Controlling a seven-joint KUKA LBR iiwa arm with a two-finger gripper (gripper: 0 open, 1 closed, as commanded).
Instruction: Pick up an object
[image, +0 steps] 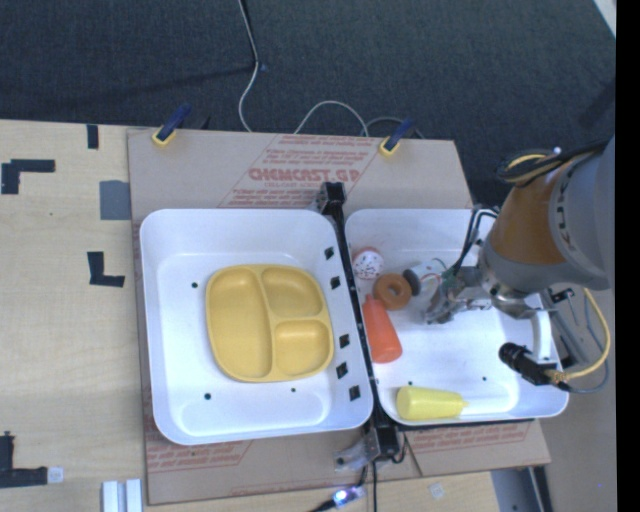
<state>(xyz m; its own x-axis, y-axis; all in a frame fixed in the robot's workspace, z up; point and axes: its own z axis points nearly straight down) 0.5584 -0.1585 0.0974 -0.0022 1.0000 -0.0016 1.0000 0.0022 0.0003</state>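
Observation:
The right bin (470, 385) holds an orange carrot-shaped piece (380, 330) along its left wall, a brown ring like a doughnut (394, 289), a small white ball with red speckles (367, 264) and a yellow lemon-like piece (430, 403) near the front wall. My gripper (441, 303) is low in the bin's middle, just right of the brown ring and apart from it. I see nothing between its fingers.
The left bin (170, 300) carries a yellow divided plate (268, 322). A black divider (345, 300) runs between the bins. The arm's grey and orange body (545, 225) hangs over the right bin's right side, with cables (560, 365) by the right wall.

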